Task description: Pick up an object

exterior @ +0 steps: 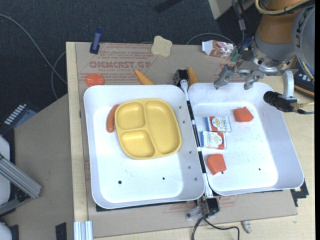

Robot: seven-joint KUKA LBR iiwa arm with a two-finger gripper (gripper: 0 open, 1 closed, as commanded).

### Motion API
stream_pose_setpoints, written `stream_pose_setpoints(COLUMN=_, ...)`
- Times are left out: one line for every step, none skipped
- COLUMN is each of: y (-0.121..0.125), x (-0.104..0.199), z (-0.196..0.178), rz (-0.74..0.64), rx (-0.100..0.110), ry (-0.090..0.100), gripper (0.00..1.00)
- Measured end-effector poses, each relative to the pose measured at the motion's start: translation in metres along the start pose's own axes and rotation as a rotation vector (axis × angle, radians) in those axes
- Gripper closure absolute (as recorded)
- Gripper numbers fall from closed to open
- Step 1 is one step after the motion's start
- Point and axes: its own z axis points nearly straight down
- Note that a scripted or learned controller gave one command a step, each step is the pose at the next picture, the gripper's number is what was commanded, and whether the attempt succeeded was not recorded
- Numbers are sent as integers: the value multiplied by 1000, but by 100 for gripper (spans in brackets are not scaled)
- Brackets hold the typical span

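Beneath the yellow tray point(148, 128), a sausage point(110, 120) half-hidden.

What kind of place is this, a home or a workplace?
Probably a robotics lab or test bench, not a home: a robot arm reaches over two white bins of toy food, and loose cables run across the dark floor.

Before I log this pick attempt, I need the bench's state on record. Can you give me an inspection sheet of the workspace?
Surface: cardboard-covered bench with two shallow white bins.
Job's things: yellow divided plastic tray and sausage in left bin; two orange blocks, two small printed cartons in right bin.
Clutter: bread-shaped piece, carrot, blue clip outside bins.
Tool: open, holding nothing, above right bin's far edge.
Cables: thin cable on floor.
Surroundings: dark carpet.
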Motion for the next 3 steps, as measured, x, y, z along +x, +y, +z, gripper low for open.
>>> stream_pose_setpoints(y=9, x=-67, z=48, rz=2, rx=2, ry=-1, gripper=0)
stream_pose_setpoints(y=-16, x=-76, z=139, rz=1, rx=3, ry=0, gripper=0)
stream_pose_setpoints(y=-14, x=-76, z=127, rz=1, rx=-3, ry=-1, gripper=100)
